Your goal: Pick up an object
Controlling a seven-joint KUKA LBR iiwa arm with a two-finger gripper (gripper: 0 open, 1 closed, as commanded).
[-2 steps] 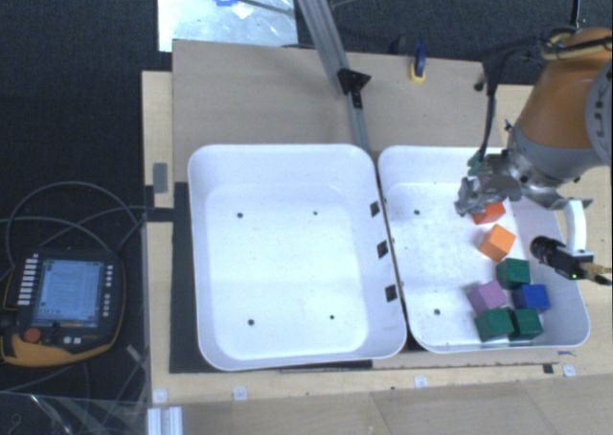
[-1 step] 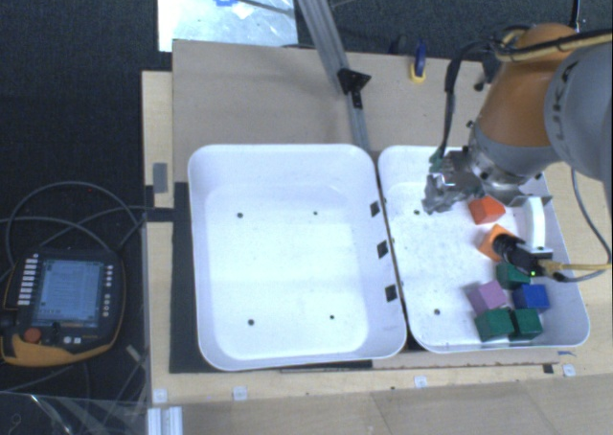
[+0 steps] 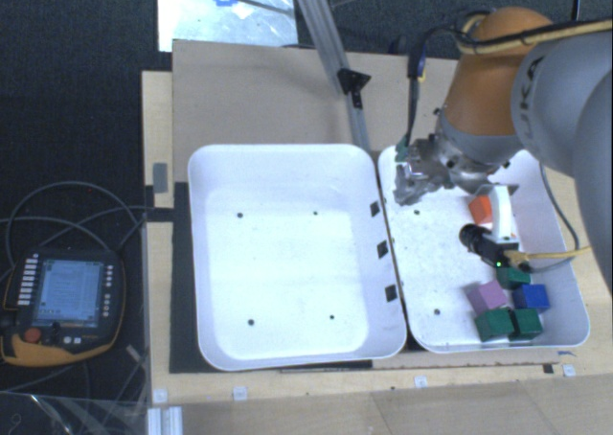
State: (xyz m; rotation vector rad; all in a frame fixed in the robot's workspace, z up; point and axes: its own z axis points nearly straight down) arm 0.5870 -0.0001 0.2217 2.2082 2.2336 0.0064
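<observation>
Your gripper [image 3: 414,184] hangs over the top corner of the right bin [image 3: 436,328]. You cannot tell its state. The blocks [image 3: 506,309] sit in the bottom corner, well apart. Nothing is picked up yet.

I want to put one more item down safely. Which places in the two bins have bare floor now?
The left bin has bare floor from wall to wall. In the right bin, a bare patch lies along its left wall, below the end effector. Its lower right corner is crowded by the blocks.
</observation>
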